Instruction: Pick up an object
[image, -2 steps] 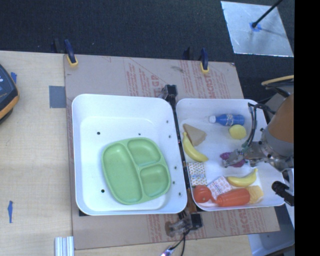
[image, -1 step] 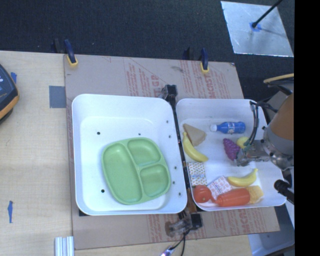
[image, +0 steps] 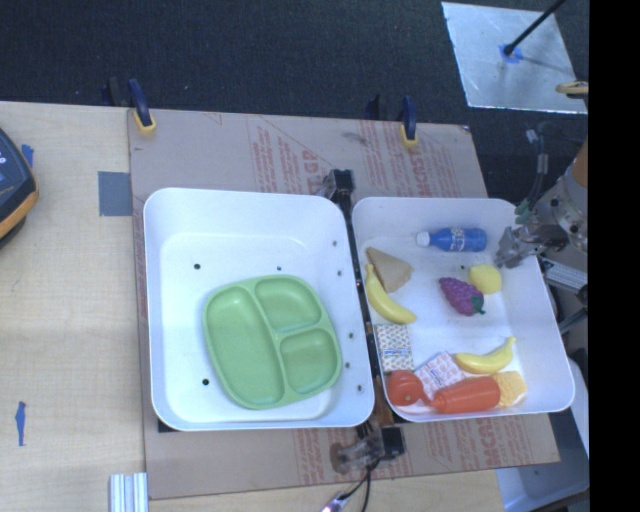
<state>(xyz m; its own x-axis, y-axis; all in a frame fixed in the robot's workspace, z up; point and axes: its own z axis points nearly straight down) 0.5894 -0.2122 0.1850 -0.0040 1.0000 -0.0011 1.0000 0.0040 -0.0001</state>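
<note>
While my pincer (image: 512, 246) hangs over the right rim of the right bin (image: 548, 322), I cannot tell whether it is parted or closed, since it shows as a small grey blur at the frame's edge. Two white bins sit side by side on the table (image: 70, 300). The left bin (image: 170, 215) holds one green divided plate (image: 272, 341) with three compartments. The right bin holds the loose toys: two bananas, one blue bottle (image: 454, 239), one lemon (image: 485, 278), one bunch of purple grapes (image: 460, 295), one tan wedge (image: 388, 268) that may be bread, one tomato (image: 403, 387), one orange carrot-like piece (image: 466, 396) and two small printed packets. The first banana (image: 386, 303) lies by the bin's left wall, its long axis running from upper left to lower right. The second banana (image: 487, 357) lies nearer the right wall, its long axis rising toward the right. The bottle lies on its side, long axis left to right, white cap to the left, just beside my pincer. The lemon rests just below my pincer, touching the grapes.
</note>
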